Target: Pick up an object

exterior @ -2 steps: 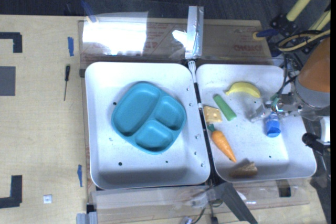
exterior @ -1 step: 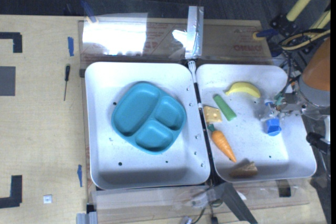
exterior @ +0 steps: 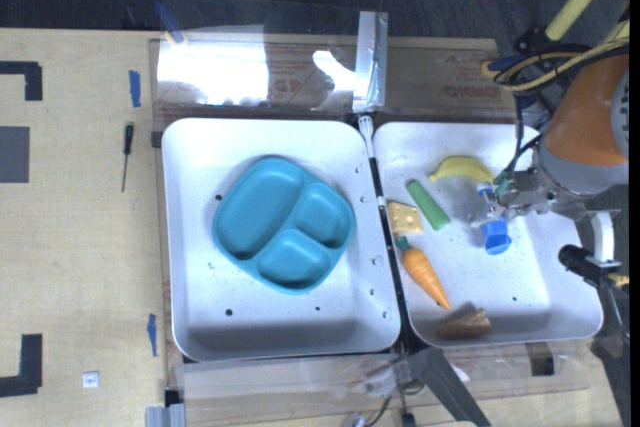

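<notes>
Two bins are seen on the tabletop (exterior: pixel 70 245); the pincer (exterior: pixel 497 205) is hung over the right bin (exterior: pixel 575 310). A blue block (exterior: pixel 496 237) is located just below it, touching or apart unclear. Banana (exterior: pixel 462 170), green stick (exterior: pixel 428 203) and carrot (exterior: pixel 424 277) are laid to its left.

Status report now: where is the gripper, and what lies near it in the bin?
Gripper low in right bin, over small blue object. Grasp not confirmed. Banana and green stick close beside; carrot further off.
</notes>
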Controlling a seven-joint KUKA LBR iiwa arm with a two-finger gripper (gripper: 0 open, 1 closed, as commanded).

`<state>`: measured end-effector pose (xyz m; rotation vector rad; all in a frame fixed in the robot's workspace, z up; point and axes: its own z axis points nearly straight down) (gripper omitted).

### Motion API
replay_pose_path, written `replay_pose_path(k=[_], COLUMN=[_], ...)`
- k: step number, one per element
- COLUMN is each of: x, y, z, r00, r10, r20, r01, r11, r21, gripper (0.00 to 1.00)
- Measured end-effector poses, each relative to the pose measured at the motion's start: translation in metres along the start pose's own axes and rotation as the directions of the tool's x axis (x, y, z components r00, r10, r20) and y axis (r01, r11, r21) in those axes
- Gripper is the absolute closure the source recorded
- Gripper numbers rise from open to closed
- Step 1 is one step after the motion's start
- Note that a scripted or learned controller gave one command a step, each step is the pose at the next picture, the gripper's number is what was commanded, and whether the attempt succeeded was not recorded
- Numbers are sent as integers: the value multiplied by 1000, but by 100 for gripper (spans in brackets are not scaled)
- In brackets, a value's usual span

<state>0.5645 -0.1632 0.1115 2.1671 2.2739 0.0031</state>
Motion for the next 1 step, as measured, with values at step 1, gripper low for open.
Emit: replay_pose_path(k=[1], x=[106], y=[26], z=[-76], r00=[996], r10=[90], r20=[-3], r01=[-90], r11=[996], r21=[-6], gripper=[100])
